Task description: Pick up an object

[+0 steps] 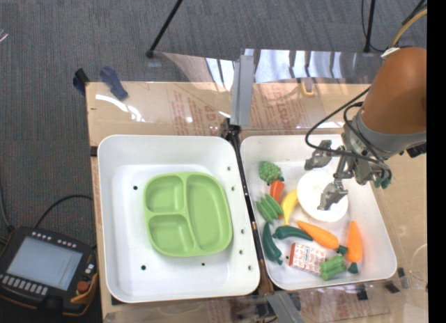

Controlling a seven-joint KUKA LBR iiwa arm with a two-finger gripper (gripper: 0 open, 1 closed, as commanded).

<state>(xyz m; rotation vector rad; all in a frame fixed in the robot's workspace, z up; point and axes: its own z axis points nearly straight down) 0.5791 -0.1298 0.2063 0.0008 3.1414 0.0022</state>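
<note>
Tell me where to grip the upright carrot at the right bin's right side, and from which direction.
Grip the orange carrot across its thick middle, coming straight down from above. It lies flat and long, its sides bare, so the gripper should probably close across its width; the green top near the bin wall and neighbouring green vegetable looks crowded.

Part of the white plate (315, 191) is covered by the pincer (333, 196). The arm (397, 99) is cut off by the right edge. The print on the small red-and-white packet (306, 255) cannot be read.
</note>
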